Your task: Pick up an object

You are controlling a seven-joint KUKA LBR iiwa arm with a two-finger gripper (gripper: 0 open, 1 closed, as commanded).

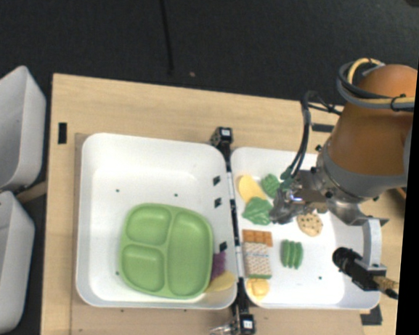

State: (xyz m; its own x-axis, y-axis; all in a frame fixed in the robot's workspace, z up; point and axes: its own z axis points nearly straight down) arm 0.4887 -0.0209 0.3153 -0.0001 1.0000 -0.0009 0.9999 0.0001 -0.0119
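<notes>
The right bin (329, 294) holds several toy foods. Among them are a yellow piece (246, 187), two green leafy pieces (270, 183) (256, 212), a speckled cookie (309, 224), a green pea pod (291, 253), an orange wafer (257, 238), a patterned block (258, 261) and a yellow piece (258, 288) at the front wall. My gripper (285, 203) hangs low over the right bin's left half, between the two leafy pieces and just left of the cookie. The wrist hides what lies directly beneath it.
The left bin (108, 161) holds a green divided plate (166, 250). A purple piece (219, 261) and a pale yellow piece (222, 281) lie by its right wall. The arm's grey and orange body (369, 133) overhangs the right bin's far right part.
</notes>
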